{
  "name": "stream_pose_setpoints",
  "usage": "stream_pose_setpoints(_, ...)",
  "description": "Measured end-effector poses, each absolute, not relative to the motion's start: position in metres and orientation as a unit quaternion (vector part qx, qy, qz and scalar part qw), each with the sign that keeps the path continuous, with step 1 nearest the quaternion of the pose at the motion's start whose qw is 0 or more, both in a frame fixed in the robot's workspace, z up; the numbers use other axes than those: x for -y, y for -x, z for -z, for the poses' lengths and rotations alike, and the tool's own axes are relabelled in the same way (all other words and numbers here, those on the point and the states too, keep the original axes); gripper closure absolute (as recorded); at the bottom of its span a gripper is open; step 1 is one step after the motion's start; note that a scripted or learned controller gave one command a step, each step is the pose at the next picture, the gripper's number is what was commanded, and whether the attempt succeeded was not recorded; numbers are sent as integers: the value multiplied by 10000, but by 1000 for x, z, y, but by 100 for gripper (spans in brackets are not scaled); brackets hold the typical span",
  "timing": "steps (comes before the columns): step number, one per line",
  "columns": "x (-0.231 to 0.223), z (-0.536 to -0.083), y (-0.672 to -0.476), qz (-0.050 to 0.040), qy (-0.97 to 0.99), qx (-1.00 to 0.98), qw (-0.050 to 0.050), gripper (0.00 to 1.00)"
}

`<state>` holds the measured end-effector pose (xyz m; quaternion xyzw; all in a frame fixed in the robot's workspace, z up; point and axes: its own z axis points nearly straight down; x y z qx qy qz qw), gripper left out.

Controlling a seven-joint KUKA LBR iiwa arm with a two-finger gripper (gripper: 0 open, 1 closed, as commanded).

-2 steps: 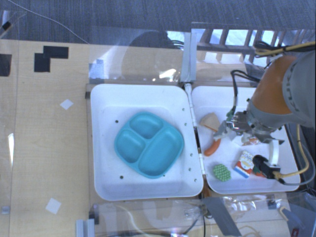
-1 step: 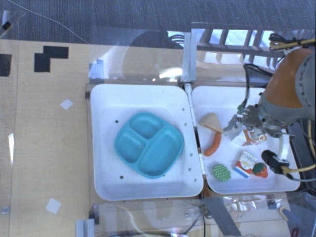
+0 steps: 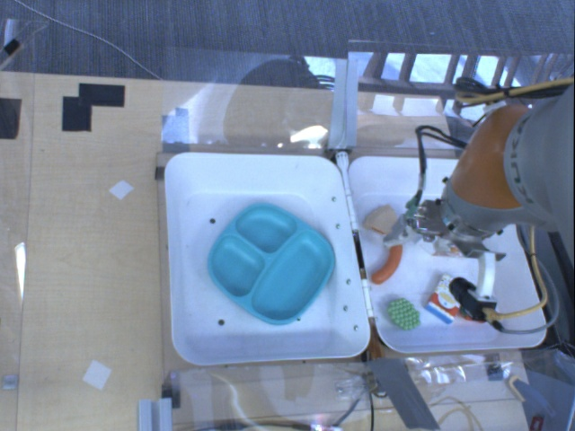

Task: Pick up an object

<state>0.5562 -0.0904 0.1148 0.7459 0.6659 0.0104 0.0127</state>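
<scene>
My claw (image 3: 402, 230) sits low in the right bin (image 3: 517, 281), just above the orange sausage (image 3: 386, 265), beside a tan piece (image 3: 380, 218); grip state unclear, can't tell.

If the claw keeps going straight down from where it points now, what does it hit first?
Most likely the orange sausage-shaped piece, which lies just below and left of the claw in the right bin. The tan chunk sits close beside it, and depth is unclear from this slanted view, so it may meet bare floor.
</scene>
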Motion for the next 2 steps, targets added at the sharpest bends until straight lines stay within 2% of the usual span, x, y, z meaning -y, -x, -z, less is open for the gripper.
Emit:
stream_pose_setpoints(1, 88, -89, -560, -29, -7294, -6841, 33, 0)
stream_pose_setpoints(2, 88, -101, -562, -53, -7277, -6858, 68, 100)
